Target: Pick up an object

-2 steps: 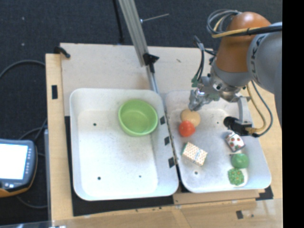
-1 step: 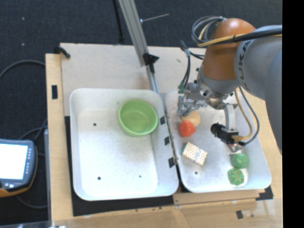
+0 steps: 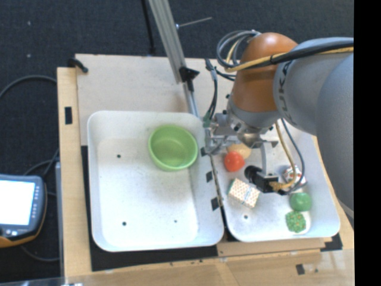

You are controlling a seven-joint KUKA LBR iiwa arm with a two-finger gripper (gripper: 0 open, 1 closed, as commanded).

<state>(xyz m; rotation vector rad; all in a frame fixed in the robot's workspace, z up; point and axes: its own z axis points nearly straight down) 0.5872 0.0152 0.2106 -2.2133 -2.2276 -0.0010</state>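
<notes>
The red ball [image 3: 234,161] lies in the right bin [image 3: 265,228], just below the tip of my gripper [image 3: 225,140] and close to the wall the two bins share. I cannot tell whether my grip is spread or clenched, because the wrist hides it. Past the ball, a little farther from me, a patterned box [image 3: 244,193] lies tilted. Well apart from me, toward the bin's outer corner, a green ball [image 3: 300,201] sits just beside a bumpy green lump [image 3: 296,221]. On my other side, in the left bin [image 3: 131,207], a green bowl [image 3: 172,148] stands upright, near me.
</notes>
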